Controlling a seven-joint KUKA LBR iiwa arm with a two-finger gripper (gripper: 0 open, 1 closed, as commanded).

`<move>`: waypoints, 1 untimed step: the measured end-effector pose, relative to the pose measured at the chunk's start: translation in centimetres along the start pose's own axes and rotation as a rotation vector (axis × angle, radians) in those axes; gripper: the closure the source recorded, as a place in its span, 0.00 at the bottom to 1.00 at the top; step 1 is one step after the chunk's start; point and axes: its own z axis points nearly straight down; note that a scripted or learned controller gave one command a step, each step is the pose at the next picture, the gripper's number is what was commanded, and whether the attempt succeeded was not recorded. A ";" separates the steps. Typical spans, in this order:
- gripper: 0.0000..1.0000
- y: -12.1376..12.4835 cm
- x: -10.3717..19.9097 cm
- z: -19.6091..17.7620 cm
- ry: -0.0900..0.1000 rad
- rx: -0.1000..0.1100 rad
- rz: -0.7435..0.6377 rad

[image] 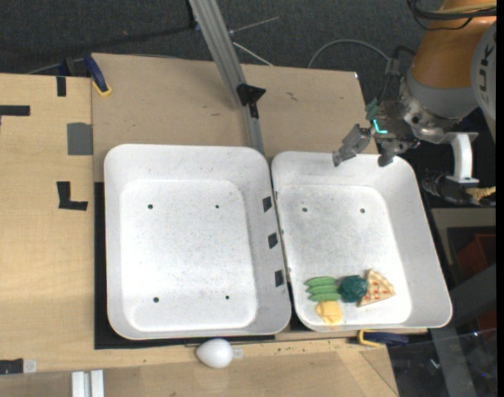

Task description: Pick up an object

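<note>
You see the gripper [367,153] spread and bare over the right bin's [417,213] far rim, well apart from the toy pile [348,291] at its near edge.

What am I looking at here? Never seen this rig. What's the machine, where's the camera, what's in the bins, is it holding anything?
One fixed camera looks down at a slant on a bench with two shallow white bins. The grey-and-orange robot arm reaches in from the right. Its two-finger gripper hangs open over the far rim of the right bin, with nothing between its fingers. At that bin's near edge lie small toys: a green pea pod, a dark green piece, a yellow piece and a pizza slice. A white egg-like object sits on the bench in front of the left bin.
</note>
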 end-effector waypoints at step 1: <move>0.00 0.1 0.0 -0.3 -0.001 -0.005 -0.002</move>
